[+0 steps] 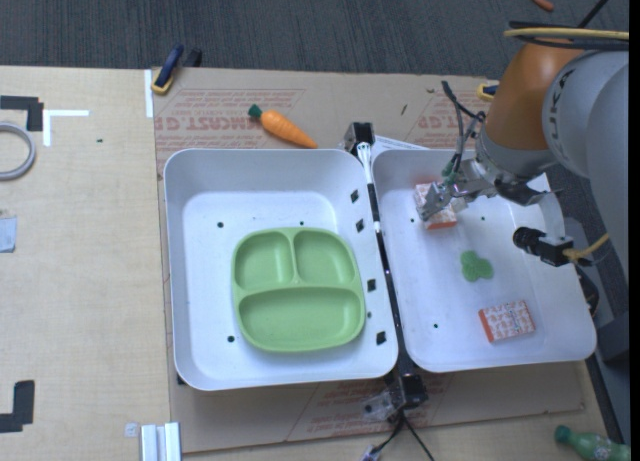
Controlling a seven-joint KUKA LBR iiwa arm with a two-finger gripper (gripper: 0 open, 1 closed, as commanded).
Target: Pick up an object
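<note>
Tan table point(80, 279), two shallow white bins. Left bin point(190, 249): green divided plastic plate point(297, 289). Right bin point(560, 334): gripper point(437, 204) down at far-left corner over small orange-white block point(441, 217), can't tell if clamped. Green lump point(475, 267), orange patterned card point(507, 321) nearer.

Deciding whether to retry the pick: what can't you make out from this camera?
- End effector: too small and cluttered to tell whether it grips the block beneath it.
- Block: partly covered by the end effector.
- Green item: too small to identify.
- Bottle: cut off at the frame's corner.
</note>
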